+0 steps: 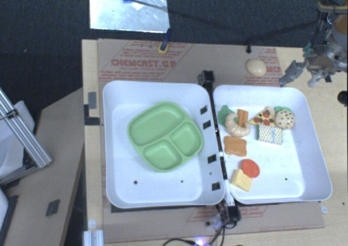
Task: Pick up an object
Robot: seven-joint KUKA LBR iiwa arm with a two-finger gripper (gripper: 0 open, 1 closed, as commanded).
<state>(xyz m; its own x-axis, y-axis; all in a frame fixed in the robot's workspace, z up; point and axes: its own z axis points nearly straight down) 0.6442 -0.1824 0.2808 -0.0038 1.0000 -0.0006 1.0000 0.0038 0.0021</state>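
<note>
Overhead, the gripper hung at the two o'clock corner of the bench, outside the right bin and just past its far rim, with its two fingers spread apart and nothing between them. A pale egg-shaped object lay on the bare bench at roughly nine o'clock from the gripper, near it but not touching. The right bin carried a cluster of toy foods toward its far left quarter: a green leafy piece against the divider, a tan ring-shaped pastry just beside it with an orange stick resting at its twelve o'clock, a pizza slice at three o'clock from the pastry, and a cookie touching the slice's right side. A small patterned block sat at six o'clock from the pizza slice. Lower down lay an orange slab, then a red disc overlapping a yellow wedge at its seven o'clock. The left bin held a green divided plate near its centre, tilted slightly on the floor of the bin, its two small compartments toward five o'clock. All of the toy foods lay well apart from the gripper.
</note>
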